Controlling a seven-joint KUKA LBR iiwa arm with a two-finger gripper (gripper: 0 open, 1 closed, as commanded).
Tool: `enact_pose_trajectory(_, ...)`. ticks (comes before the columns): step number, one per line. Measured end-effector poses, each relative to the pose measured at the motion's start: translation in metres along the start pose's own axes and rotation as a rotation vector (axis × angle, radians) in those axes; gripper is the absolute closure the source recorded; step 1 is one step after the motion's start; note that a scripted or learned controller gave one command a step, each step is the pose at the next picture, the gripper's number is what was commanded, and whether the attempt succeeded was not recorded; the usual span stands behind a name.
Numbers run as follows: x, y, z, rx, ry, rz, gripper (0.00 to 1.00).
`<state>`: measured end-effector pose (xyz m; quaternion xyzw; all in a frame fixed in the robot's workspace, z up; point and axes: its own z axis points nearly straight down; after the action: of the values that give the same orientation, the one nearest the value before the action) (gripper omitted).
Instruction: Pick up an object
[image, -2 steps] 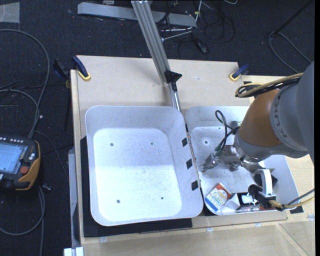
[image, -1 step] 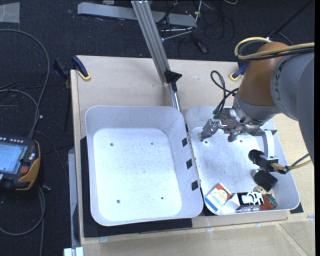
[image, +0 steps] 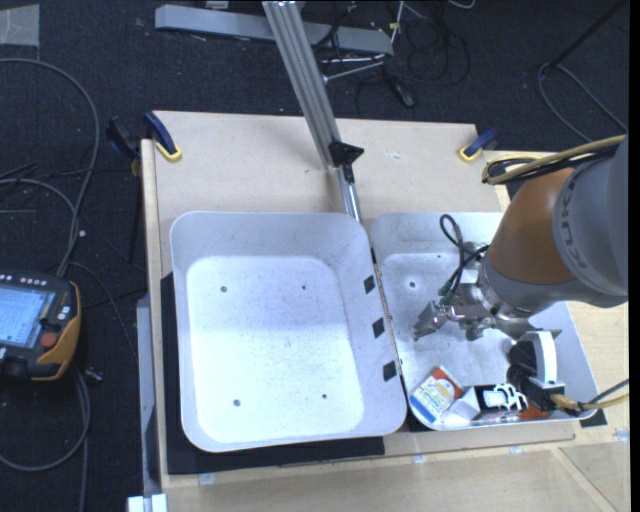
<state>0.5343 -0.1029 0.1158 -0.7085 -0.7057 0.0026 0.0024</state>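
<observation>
We hover our end effector in the right bin, its state impossible to tell, so we should drop squarely over the small blue-and-white carton near the front wall before closing.

My arm is grey with an orange band. Both bins are white, speckled dark. At five o'clock lies a blue, white and red packet.

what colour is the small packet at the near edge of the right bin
The small packet is white with a blue patch and a red-orange edge, seen best in the camera view.
</observation>
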Motion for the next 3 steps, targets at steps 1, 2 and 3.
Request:
enact_pose_trajectory(1, -0.008, 0.018, 0.027, -0.008, 0.001, -0.004, 0.0)
enact_pose_trajectory(2, 0.005, -0.018, 0.025, -0.013, -0.001, -0.004, 0.0)
enact_pose_trajectory(3, 0.025, -0.009, -0.076, -0.015, 0.001, 0.066, 0.0)
